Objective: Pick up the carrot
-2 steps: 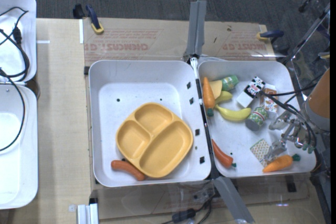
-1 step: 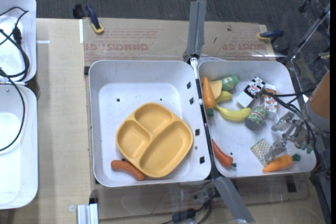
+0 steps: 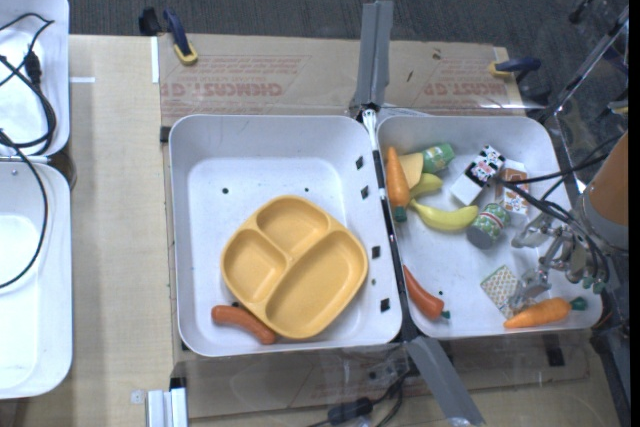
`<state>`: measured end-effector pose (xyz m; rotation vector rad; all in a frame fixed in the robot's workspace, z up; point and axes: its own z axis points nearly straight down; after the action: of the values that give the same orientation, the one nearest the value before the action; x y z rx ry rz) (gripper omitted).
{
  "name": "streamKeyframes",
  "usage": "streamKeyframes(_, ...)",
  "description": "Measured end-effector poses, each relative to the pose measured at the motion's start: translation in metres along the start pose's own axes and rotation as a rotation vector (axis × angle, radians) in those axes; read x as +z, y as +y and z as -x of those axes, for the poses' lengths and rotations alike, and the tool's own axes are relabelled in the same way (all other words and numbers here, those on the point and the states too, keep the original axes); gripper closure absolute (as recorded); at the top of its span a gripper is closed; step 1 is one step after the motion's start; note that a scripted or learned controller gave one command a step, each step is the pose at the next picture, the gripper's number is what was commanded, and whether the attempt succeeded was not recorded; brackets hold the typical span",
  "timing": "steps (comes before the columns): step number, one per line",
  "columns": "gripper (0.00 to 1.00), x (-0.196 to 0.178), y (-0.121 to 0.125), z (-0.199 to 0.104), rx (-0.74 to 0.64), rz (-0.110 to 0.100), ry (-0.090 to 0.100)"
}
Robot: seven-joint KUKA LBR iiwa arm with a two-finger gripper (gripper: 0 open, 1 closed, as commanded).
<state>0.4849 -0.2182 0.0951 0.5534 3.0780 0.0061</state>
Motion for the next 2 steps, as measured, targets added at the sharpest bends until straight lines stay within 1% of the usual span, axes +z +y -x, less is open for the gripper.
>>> streamKeyframes(1,0.00,0.000,-0.003,-0.001,0.085,-0.003,0.003)
streamKeyframes(2,0.00,-0.011,-0.004,-0.003,-0.078,-0.004,0.009)
